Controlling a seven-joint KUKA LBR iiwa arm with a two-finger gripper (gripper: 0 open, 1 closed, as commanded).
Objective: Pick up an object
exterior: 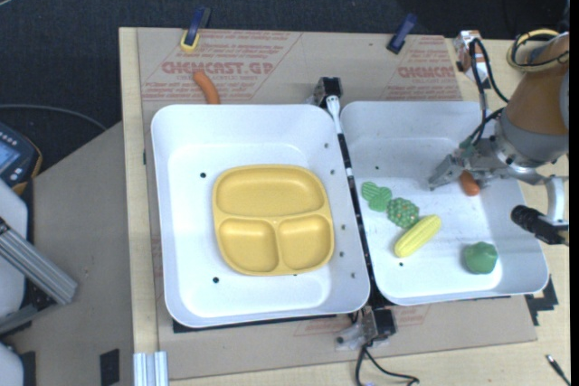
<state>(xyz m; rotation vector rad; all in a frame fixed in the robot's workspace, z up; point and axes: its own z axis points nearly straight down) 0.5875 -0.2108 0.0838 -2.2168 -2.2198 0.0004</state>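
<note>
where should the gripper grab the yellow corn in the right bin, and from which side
Probably across the middle of the corn cob, coming straight down from above. It lies flat and tilted, so the fingers should close across its narrow width. The green pieces sit close at its upper left, so mind that side.

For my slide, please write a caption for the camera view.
Gripper low in right bin by an orange piece; yellow tray in left bin.

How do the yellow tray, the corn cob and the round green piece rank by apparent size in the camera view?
1. Yellow tray, by far the largest.
2. Corn cob.
3. Round green piece, shorter than the cob though plumper, so these two are close.
</note>
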